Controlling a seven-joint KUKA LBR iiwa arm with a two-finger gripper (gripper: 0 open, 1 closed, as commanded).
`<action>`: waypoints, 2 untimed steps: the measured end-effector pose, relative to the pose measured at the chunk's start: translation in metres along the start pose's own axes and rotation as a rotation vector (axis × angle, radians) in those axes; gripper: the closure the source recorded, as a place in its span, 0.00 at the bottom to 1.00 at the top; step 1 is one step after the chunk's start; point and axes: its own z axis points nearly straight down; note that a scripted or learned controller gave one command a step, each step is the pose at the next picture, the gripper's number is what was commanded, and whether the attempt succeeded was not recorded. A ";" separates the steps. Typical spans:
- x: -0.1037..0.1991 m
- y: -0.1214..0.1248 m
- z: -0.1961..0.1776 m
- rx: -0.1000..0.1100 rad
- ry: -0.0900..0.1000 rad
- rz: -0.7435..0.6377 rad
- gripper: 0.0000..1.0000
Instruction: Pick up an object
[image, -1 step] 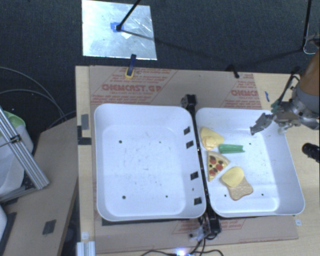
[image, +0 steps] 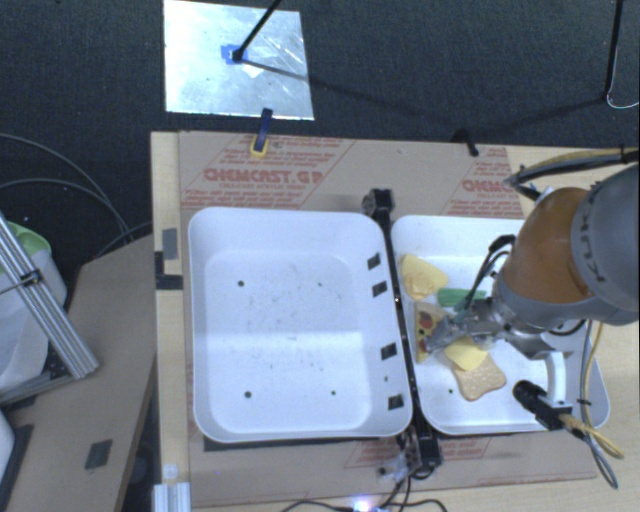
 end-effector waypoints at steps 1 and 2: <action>0.076 -0.034 -0.143 -0.028 -0.005 -0.005 0.00; 0.040 -0.036 -0.084 -0.013 -0.009 0.011 0.00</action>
